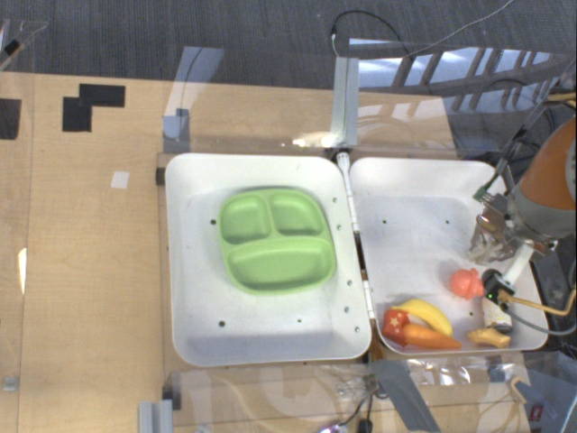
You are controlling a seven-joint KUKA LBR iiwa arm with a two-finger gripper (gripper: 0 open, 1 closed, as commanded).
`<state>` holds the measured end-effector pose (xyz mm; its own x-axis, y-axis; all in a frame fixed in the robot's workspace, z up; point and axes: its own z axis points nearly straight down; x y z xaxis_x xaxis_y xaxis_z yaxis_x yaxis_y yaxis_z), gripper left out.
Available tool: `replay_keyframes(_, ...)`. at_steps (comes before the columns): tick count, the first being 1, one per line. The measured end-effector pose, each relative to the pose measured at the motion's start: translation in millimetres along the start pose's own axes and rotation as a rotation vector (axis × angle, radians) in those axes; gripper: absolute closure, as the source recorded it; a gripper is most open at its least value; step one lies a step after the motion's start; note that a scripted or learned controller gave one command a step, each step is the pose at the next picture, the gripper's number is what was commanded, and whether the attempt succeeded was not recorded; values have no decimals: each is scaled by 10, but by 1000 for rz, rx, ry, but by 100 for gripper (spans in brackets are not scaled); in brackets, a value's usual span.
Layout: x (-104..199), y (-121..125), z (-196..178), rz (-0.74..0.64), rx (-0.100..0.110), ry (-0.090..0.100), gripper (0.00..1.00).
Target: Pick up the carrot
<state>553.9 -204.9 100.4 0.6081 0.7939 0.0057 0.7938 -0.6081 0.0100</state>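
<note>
Below and left of my gripper (491, 242) lies the carrot (430, 336), wedged against the right bin (406, 215) front wall beside a banana (425, 314). I hover clear of it, nothing gripped; my jaw spread I cannot tell.

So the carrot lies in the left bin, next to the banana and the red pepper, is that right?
Not quite. The camera view shows the carrot in the right bin, near its front edge, next to the banana and the red pepper.
</note>
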Motion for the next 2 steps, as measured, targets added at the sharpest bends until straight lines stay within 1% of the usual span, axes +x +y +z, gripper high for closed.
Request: replay_keyframes(2,38,13,-215,-7,-4,4,100)
